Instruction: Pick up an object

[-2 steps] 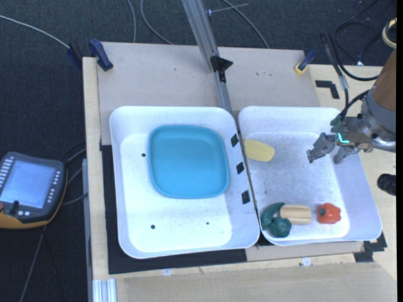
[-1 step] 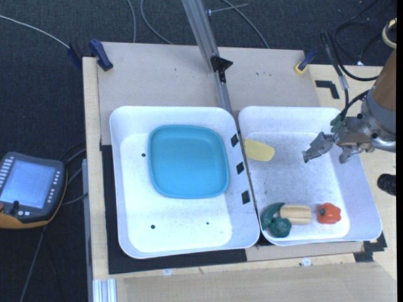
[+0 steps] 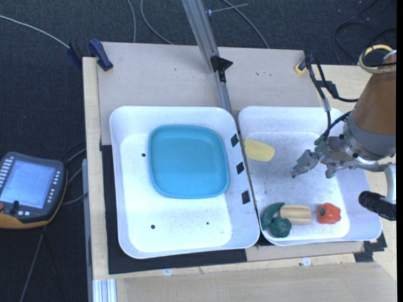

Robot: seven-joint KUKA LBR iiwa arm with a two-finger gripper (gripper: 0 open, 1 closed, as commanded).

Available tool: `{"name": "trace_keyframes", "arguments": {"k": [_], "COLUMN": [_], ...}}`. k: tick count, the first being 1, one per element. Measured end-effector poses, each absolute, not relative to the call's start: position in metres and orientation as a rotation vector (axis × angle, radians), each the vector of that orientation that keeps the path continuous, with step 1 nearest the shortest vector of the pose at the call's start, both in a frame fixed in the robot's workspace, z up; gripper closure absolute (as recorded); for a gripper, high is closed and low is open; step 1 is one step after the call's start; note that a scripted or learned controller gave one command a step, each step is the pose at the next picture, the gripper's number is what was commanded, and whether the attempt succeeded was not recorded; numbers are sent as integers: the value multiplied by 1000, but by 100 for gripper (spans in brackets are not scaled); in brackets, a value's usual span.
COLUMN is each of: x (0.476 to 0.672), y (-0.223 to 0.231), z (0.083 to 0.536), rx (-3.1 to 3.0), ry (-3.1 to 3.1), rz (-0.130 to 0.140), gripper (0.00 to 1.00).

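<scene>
Two white bins side by side on the bench. In the left bin [image 3: 126, 168], a blue plate [image 3: 189, 161], lying flat. In the right bin [image 3: 283, 124], a yellow piece [image 3: 259, 150] near the left wall, and along the near edge a green toy [image 3: 276, 220], a tan block [image 3: 296, 214] touching it, and a red pepper [image 3: 328, 213] just beside. Above the bin's middle, reaching in from the right, the gripper [image 3: 315, 162], nothing between its fingers; open or closed, cannot tell.
</scene>
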State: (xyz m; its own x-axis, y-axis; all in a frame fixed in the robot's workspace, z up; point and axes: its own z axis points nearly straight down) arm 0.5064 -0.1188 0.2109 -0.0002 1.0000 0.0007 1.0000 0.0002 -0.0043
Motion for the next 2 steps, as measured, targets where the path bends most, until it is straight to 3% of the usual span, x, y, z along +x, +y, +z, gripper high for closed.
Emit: {"name": "trace_keyframes", "arguments": {"k": [2], "x": [499], "y": [-114], "z": [98], "rx": [-2219], "ry": [-2218], "rz": [4], "gripper": [0]}}
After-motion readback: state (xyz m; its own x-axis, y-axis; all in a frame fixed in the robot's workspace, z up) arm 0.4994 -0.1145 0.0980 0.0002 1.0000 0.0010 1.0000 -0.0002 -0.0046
